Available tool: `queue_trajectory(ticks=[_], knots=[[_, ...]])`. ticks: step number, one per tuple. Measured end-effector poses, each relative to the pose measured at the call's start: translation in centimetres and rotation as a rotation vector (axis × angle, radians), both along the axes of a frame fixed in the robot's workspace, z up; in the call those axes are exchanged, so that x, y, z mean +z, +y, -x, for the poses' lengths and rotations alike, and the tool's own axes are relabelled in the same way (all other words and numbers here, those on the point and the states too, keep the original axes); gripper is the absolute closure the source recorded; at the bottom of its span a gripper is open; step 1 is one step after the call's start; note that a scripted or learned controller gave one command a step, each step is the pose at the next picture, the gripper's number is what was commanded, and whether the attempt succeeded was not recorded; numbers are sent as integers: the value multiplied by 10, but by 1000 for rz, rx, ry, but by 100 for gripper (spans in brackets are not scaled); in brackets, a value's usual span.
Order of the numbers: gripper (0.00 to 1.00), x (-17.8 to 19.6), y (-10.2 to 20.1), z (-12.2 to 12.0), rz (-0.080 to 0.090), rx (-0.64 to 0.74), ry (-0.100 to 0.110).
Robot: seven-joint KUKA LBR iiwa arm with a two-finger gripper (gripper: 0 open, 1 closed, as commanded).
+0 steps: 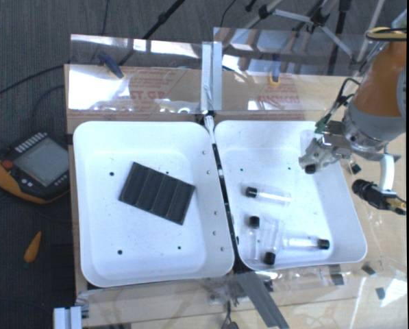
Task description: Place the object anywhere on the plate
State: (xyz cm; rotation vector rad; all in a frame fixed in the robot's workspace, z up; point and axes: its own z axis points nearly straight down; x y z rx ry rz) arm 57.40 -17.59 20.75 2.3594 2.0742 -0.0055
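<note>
The gripper (312,162) is seen over the upper right part of the right bin (341,204), hanging from a grey metal wrist below the orange band of the arm (382,81). Whether it is open or closed cannot be told, and nothing can be seen held by it.

Below and to the left of the gripper, four small clear tubes with black caps are found lying on the smooth white floor of the right bin. One tube (267,195) is laid near the middle of the bin, its cap pointing left. A second tube (307,242) lies lower and to the right, its cap at the right end. Two more tubes (264,238) are grouped close together near the front edge, beside the second one; their glassy bodies are hard to separate from the white plastic beneath.

The left bin (94,149) is a shallow white tray with rounded corners and a few small dark dots on its floor. A flat, dark, rectangular plate (156,192) with ridged grooves along its surface is laid at a slant near the middle of that bin, well apart from the tubes.

Outside the bins, a control pad (27,166) with a grey screen and orange casing rests on the dark textured floor at the left.
</note>
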Motion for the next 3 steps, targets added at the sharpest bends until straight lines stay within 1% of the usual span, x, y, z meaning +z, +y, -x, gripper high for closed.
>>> queue_trajectory(ticks=[1, 2, 3], knots=[[100, 40, 102, 12, -2, 48, 0], [100, 26, 184, 8, -2, 211, 1], [100, -25, 243, -34, -2, 395, 2]])
